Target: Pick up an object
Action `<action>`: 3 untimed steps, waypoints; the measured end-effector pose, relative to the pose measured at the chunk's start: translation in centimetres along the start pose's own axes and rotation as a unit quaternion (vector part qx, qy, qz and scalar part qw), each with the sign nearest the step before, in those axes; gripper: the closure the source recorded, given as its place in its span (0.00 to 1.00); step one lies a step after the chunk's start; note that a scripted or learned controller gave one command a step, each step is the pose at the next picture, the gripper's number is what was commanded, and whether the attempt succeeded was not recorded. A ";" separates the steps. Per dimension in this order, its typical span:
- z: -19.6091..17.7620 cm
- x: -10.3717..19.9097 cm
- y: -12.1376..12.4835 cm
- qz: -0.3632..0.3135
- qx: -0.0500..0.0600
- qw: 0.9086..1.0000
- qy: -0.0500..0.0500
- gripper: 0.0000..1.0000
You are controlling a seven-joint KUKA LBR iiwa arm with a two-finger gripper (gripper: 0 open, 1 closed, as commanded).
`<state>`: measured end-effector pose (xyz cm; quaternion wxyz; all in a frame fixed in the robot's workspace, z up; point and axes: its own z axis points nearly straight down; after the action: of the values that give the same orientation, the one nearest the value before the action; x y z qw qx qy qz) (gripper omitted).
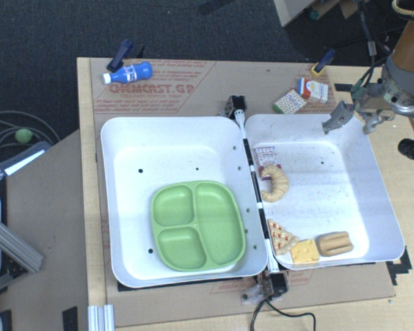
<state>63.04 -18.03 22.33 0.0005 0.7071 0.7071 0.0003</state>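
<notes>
Hand (352,118) empty over right bin (372,185); tan curved croissant (274,183) nr divider.

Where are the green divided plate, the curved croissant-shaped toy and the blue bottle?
green divided plate (197,225): camera view, centre ridge.
curved croissant-shaped toy (276,183): camera view, middle of its curve.
blue bottle (132,72): camera view, its body.

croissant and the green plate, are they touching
Apart. The camera view shows the croissant in the right bin, the green plate in the left bin, with both bins' rims between them.
</notes>
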 end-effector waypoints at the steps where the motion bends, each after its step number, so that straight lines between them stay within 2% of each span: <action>1: 5.7 5.3 -2.3 0.000 0.002 1.000 0.001 0.00; 2: 12.6 7.9 -3.9 0.000 -0.002 1.000 -0.001 0.00; 3: 10.1 5.7 1.1 0.000 -0.001 1.000 0.000 0.00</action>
<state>64.19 -12.31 12.19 0.0011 0.7068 0.7074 0.0005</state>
